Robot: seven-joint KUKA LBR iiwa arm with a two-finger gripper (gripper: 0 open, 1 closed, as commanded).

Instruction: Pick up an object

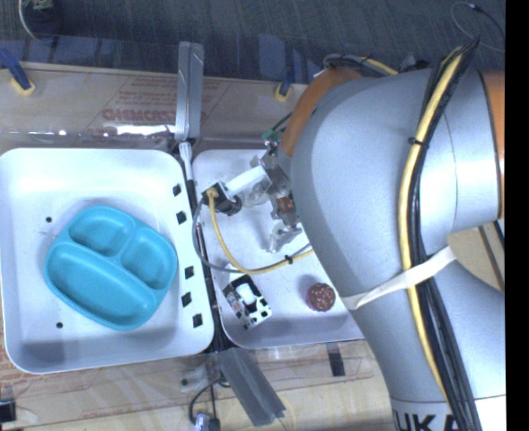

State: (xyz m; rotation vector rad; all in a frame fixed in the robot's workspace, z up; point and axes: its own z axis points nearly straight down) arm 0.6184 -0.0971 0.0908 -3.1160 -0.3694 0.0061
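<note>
2 shallow white bins: left bin at 9 o'clock, right bin toward centre; 1 blue divided plate, three compartments, in left bin; right bin has 1 small brown round object at 5 o'clock and 1 black-and-white checkered item at 6 o'clock; 1 yellow cable looping over right bin; 1 grey arm at 3 o'clock

Arm: bulky rounded grey casing, smooth, glossy. Orange band at 3 o'clock edge; more orange at 12 o'clock shoulder. Yellow cable and black cables run along casing, white strap binding them. Part of white "KUKA" lettering at 5 o'clock.
</note>
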